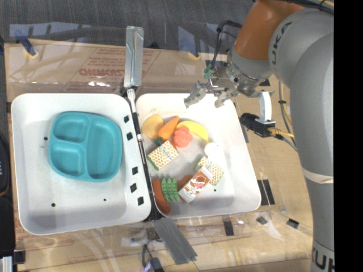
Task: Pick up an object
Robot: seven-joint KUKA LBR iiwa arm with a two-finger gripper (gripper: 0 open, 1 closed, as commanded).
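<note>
- Left bin [34, 208]: holds one teal divided plate [86, 146], lying flat toward the bin's far-left part. Judged to be a destination or a distractor; it sits well apart from the toy pile, so it does not crowd any grasp.
- Divider between the bins: a grey strip [134, 55] stands at the far end of the seam, and black tabs run down the shared wall.
- Right bin [244, 180]: all small objects are clustered here, mostly toward its left and near half, leaving bare white floor at the far right corner under the arm.
- Candidate objects, left to right: a pale yellow round piece [150, 126] touching an orange carrot [168, 128]; a small checked carton [163, 154] tilted just below them; a pink piece [181, 136] against a banana [195, 130]; a green ridged piece [169, 189] beside a red-orange sausage shape [159, 199]; two printed cartons [195, 186] leaning together near a white round piece [212, 150].
- Packing is tight: most items touch a neighbour, so a clean pinch on one looks hard. The carrot lies uppermost and seems most exposed.
- Pincer [208, 95]: fingers spread, nothing between them, hanging above the right bin's far edge, apart from the pile. Judged pre-grasp; no object lifted yet.
</note>
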